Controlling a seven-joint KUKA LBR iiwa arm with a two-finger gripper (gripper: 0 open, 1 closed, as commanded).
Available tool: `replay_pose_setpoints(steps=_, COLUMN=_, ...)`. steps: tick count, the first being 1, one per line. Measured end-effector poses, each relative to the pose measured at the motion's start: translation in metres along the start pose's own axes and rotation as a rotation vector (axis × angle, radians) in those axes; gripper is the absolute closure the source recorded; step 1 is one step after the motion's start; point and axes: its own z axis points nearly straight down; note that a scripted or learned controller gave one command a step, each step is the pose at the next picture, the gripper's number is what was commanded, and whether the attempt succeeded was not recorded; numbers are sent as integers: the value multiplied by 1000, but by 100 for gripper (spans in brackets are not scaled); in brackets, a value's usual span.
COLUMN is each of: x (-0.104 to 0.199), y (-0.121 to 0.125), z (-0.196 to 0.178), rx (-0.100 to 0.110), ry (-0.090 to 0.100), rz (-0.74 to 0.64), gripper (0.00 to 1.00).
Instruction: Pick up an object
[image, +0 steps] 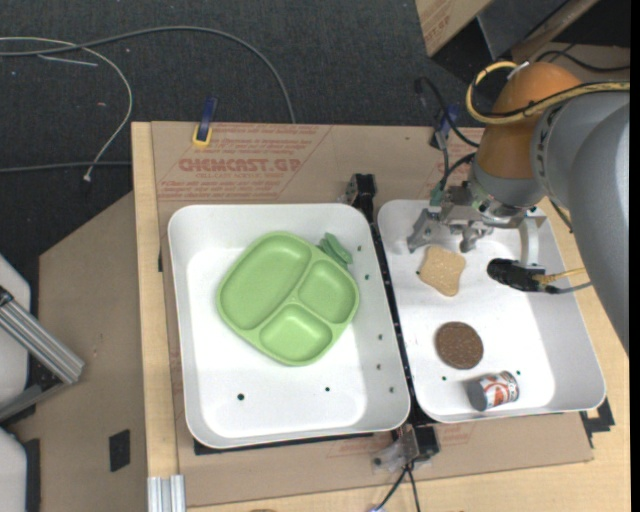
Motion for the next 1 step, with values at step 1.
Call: replay_pose_setpoints(steps=1, x=0, y=3, z=-16, rx=-10, ry=0, rz=0, gripper=100)
